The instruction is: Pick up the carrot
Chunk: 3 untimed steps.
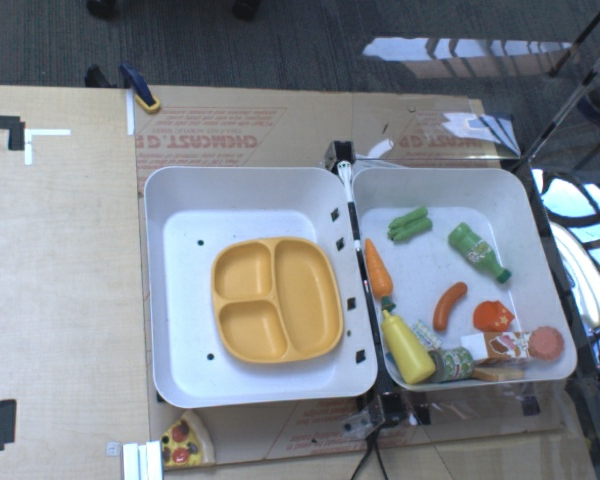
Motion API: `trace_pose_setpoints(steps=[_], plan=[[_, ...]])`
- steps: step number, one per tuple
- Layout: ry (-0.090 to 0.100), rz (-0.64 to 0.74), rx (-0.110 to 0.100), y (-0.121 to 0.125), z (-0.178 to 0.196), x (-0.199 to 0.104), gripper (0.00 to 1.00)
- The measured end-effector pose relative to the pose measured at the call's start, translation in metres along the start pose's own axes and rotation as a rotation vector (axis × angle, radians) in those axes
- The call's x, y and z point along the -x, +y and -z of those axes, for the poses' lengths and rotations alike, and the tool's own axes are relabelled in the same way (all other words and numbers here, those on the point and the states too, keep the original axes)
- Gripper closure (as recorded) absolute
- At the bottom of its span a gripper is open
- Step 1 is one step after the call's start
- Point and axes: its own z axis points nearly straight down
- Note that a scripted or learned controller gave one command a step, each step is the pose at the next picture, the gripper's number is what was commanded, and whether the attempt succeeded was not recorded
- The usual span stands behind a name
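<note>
The carrot (378,269) is orange and lies along the left wall of the right bin (520,208), its narrow tip pointing toward the back. Just in front of it sits a yellow mustard bottle (407,347), almost touching the carrot's thick end.
The right bin also holds green beans (410,224), a green bottle (478,251), an orange sausage (448,306), a red pepper (493,316) and several small packets at the front. The left bin (170,268) holds a yellow divided plate (277,298).
</note>
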Motion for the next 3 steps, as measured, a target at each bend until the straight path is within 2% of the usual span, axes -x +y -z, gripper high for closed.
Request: trace_pose_setpoints(steps=[1,2,3], plan=[[0.000,-0.001,0.000,0.0000,0.0000,0.0001,0.00],[-0.005,0.004,-0.002,0.0011,0.0064,-0.0015,1.00],[-0.005,0.003,-0.003,0.0012,0.0061,-0.0015,0.00]])
